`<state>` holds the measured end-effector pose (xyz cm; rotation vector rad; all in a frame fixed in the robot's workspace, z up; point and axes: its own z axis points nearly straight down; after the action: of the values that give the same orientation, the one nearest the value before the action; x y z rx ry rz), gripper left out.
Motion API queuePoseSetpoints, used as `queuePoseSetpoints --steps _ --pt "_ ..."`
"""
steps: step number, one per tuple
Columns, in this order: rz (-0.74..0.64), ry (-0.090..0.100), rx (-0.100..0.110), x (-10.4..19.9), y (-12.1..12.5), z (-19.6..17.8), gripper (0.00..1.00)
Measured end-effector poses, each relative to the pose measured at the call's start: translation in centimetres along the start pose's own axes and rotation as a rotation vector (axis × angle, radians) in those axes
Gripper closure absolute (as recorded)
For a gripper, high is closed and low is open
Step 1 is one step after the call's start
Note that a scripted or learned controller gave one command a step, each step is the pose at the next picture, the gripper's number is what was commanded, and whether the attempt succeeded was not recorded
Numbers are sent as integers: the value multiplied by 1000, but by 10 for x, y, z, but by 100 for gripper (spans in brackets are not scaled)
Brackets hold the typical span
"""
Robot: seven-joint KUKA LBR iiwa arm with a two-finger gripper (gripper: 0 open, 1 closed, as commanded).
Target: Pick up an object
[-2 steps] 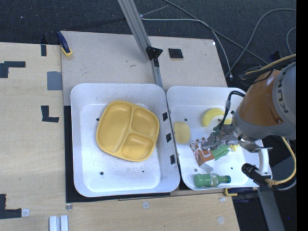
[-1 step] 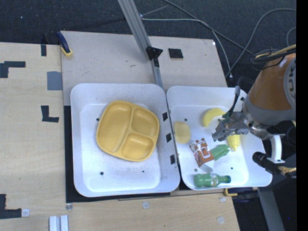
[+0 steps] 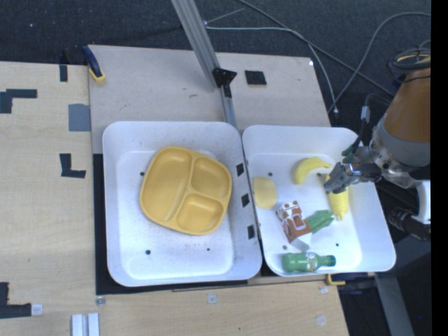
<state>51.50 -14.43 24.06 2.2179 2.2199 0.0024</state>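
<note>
The right bin holds a yellow banana, a second yellow piece, a pale yellow round block, a red and white packet, a green pepper-like item and a green bottle lying on its side. My gripper hangs over the right bin's right half, just right of the banana and above the second yellow piece. Nothing shows between its fingers.
The left bin carries a yellow divided plate. A grey metal pole slants down to the bins' back edge. Cables run across the dark floor at the top right. Bare bench lies to the left.
</note>
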Motion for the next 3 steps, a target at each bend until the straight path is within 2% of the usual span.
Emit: queuePoseSetpoints --steps 1,3 --pt "-1 1 3 0 1 -21 100" --pt "-7 3 5 120 20 -11 100"
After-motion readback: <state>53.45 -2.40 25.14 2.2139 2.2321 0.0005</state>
